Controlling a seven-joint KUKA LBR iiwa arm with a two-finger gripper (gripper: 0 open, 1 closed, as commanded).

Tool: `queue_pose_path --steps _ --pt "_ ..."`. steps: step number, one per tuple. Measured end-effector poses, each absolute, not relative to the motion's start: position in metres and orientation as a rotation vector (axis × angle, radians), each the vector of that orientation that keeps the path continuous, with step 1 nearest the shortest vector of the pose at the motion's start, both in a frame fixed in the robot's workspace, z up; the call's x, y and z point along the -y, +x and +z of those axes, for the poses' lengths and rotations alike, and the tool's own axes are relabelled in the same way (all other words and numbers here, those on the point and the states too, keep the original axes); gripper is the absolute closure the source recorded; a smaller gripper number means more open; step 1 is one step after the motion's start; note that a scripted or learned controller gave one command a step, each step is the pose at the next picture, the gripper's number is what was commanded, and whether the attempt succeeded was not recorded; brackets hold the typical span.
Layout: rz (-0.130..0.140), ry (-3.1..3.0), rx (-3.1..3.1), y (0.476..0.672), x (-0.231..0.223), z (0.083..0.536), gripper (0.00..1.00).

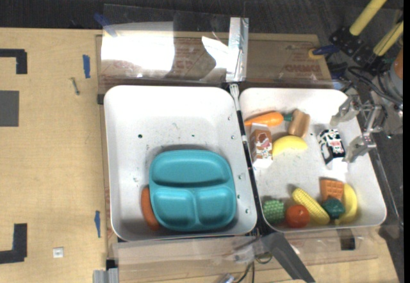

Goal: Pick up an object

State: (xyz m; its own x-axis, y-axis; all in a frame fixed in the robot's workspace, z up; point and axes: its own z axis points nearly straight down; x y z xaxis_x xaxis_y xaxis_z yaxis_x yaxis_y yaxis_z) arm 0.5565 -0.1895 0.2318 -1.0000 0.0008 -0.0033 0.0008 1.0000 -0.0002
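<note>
A teal three-compartment plastic tray (191, 196) lies in the near half of the left white bin (128, 115). The pale wooden worktop (45, 166) stretches left; a clear plastic sheet (166, 51) stands beyond.

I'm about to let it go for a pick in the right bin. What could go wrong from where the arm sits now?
1. The tool hangs at the right bin's far right edge, so a straight descent may clip the rim.
2. The black-and-white item nearest it lies close to that wall, leaving little finger room.
3. The corn, tomato and banana are crowded together at the front; a grab there could shove neighbours or catch two.
</note>
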Motion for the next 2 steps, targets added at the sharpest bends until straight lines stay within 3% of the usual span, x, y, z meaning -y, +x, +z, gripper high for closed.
queue_pose_path --steps 1,2 --pt "-0.005 0.099 -3.124 0.543 0.204 0.104 0.0" --pt "-0.007 0.057 -3.122 0.574 0.219 0.097 0.0"
